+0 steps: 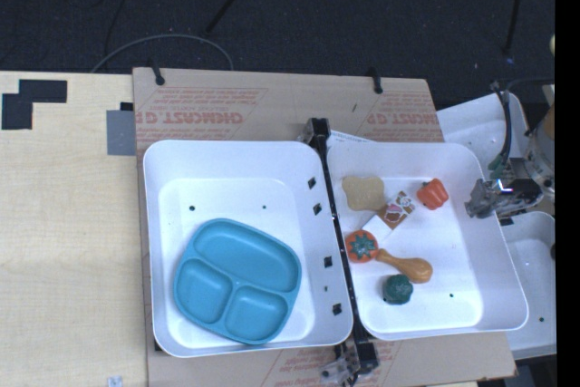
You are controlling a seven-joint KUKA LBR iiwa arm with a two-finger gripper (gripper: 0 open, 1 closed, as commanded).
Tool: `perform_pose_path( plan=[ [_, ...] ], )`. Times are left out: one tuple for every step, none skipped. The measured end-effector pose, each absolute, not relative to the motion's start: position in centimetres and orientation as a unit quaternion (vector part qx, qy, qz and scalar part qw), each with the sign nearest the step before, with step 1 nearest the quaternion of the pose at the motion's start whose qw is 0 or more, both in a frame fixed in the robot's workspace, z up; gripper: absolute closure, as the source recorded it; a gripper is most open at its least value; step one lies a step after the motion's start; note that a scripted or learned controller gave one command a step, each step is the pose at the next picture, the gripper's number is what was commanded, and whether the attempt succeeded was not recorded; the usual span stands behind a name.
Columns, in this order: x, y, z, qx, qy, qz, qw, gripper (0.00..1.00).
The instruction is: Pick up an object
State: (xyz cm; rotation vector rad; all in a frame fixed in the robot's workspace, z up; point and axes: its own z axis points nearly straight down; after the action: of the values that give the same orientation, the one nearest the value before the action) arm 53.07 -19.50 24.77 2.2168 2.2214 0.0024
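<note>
Camera view, left to right:
- blue tray (237,282) in left bin (172,172)
- tan piece (363,192), rattle (386,256), teal ball (397,290), orange pepper (433,193) in right bin (471,304)
- gripper (494,196) at bin's 3 o'clock rim, holding nothing seen; open or closed: cannot tell

Blue plate (237,282) fills left bin (163,160) floor.

even overhead light, soft shadows, slightly soft focus, white bins (231,160) near glare.
</note>
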Motion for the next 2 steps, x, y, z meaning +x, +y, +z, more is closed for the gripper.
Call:
perform_pose_path(
  plan=[
    [52.5, -13.6, 23.6, 0.705, 0.709, -0.0003, -0.003, 1.00],
    [51.6, -8.6, 24.3, 0.706, 0.709, -0.0002, -0.002, 1.00]
  ],
)
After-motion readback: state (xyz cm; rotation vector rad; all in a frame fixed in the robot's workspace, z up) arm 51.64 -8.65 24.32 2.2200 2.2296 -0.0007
